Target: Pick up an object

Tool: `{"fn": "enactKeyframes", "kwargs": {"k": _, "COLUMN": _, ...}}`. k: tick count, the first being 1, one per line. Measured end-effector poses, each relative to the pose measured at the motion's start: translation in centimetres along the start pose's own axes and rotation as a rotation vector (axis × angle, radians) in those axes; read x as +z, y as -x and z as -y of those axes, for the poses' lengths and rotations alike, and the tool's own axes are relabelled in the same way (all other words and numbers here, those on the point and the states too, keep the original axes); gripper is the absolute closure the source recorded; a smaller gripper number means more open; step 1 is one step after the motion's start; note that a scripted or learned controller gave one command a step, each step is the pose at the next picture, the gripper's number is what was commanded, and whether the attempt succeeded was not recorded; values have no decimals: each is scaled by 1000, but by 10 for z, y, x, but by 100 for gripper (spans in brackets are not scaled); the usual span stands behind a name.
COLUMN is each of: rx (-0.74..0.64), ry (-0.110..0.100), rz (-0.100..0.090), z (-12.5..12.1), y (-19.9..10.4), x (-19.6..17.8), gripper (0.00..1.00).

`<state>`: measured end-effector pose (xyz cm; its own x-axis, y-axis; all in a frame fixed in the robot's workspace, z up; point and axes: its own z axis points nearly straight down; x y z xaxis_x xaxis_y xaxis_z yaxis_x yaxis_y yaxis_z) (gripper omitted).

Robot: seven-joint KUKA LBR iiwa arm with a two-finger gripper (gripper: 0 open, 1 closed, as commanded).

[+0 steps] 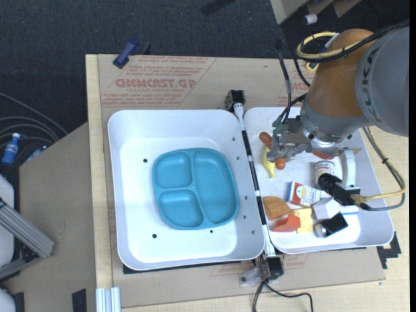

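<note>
At the bottom of the frame, closest to me, the front edge of the pale wooden bench (182, 285) runs across, with a small black clamp (268, 267) where the two bins meet. Above it to the left sits the left shallow white plastic bin (127, 194), and in its middle lies a light blue plastic plate divided into three compartments (194, 187).

The right shallow white bin (370, 233) is crowded. Along its lower edge I see an orange wedge-shaped toy (286, 223), a tan slice-shaped piece (274, 206) just above it, a small white and orange carton (301, 193), and a black block (335, 224) towards the lower right. Further up stands a small white jar with a dark label (323, 169).

The grey arm with its orange band (338, 86) reaches in from the upper right of the frame. Its gripper (279, 156) hangs low over the upper left part of the right bin, beside a yellow banana-shaped toy (268, 163) and a small red-orange sausage-shaped toy (265, 138). A small orange ball-like piece (280, 164) lies right at the tip. Whether the gripper is open or closed on anything I cannot tell from here.
</note>
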<state>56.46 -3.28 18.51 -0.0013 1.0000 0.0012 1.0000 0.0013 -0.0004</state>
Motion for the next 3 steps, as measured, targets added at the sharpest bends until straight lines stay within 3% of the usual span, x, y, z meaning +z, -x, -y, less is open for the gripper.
{"fn": "enactKeyframes", "kwargs": {"k": 1, "rx": 0, "ry": -4, "rz": 0, "z": 51, "y": -89, "x": -39, "gripper": 100}}
{"fn": "enactKeyframes", "kwargs": {"k": 2, "rx": 1, "ry": 0, "rz": 1, "z": 46, "y": -89, "x": -63, "gripper": 100}}
{"fn": "enactKeyframes", "kwargs": {"k": 3, "rx": 2, "ry": -3, "rz": 1, "z": 66, "y": -38, "x": -70, "gripper": 100}}
